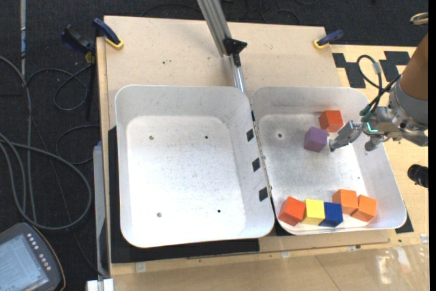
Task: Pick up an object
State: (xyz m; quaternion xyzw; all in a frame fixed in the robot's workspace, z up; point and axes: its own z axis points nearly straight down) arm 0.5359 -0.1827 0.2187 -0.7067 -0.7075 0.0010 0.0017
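Observation:
In the right bin a purple cube lies near the middle, with an orange cube just behind it. Along the bin's front wall sit an orange cube, a yellow cube, a blue cube and two more orange cubes. My gripper hangs low over the right bin, just right of the purple cube. It is open, its fingers spread with nothing between them, and the left fingertip is close to the purple cube.
The left bin stands beside the right one, their rims meeting at the centre. A slanted metal pole rises from behind the bins. Clamps grip the bench's back corners.

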